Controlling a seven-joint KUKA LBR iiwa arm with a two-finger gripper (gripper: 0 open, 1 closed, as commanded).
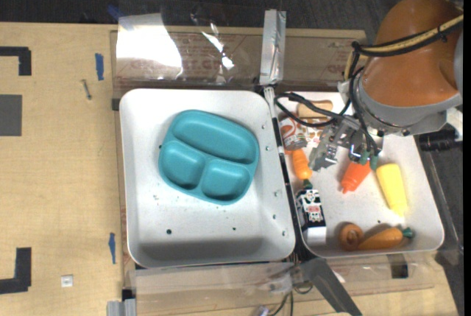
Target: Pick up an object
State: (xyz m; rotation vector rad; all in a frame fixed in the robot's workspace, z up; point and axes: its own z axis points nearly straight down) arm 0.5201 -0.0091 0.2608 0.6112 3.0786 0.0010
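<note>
My gripper [340,146] hangs over the middle of the right bin [430,230], below the orange wrist band. Its metal fingers [324,153] point down and to the left with nothing visibly between them. Just left of the fingers lies a small orange carrot [300,163]. An orange-red toy carrot [355,175] sits just right of and below the gripper. A yellow corn cob [391,186] lies further right. A black-and-white carton [311,208] lies near the bin's left wall. A brown-orange vegetable [372,236] rests along the front wall.
The left bin [147,219] bears a teal divided plate [208,155]. A red-and-white packet [296,133] and a tan item [313,110] lie at the back of the right bin, under a black cable. Clear plastic sheeting lies behind the bins.
</note>
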